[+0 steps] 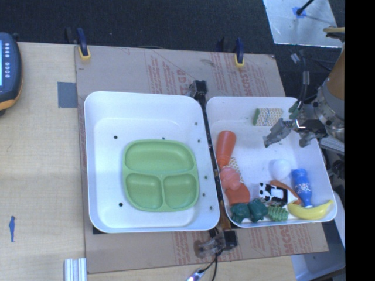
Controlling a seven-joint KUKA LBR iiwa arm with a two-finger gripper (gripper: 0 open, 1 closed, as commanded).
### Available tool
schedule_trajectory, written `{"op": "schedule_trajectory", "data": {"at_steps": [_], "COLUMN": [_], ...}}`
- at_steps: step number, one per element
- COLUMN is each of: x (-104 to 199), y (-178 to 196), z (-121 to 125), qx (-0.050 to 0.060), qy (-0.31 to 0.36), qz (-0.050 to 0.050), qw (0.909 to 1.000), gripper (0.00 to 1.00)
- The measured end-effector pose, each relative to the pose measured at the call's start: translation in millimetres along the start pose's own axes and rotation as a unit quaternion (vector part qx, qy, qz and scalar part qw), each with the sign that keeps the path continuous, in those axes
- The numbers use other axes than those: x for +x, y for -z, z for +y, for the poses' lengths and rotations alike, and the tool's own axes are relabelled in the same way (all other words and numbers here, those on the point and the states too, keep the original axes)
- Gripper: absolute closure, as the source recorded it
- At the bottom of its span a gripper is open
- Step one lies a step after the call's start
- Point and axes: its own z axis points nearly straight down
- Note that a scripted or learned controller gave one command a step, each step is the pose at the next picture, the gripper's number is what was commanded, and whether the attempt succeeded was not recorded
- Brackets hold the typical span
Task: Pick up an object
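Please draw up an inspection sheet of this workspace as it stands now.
Surface: bench with a cardboard sheet clamped at the far edge, bearing two white bins.
Job's things: right bin holds an orange cylinder, white ball, blue bottle, banana, green toys and a sponge.
Clutter: left bin holds a green divided plate.
Grippers: tool hangs above the right bin's far side, holding nothing visible.
Cables: wire at the near edge.
Surroundings: dark floor; a blue-fronted device at the left.
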Motion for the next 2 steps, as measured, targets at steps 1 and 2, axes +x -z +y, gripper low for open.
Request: {"op": "schedule_trajectory", "data": {"at_steps": [1,2], "x": [14,64], "y": [-88,-93], "z": [86,120], "qx": [-0.003,-0.002], "qy": [0.002,0.002], "qz": [-0.001,-0.001], "qw": [1.0000,1.0000], "gripper": [0.00,0.00]}}
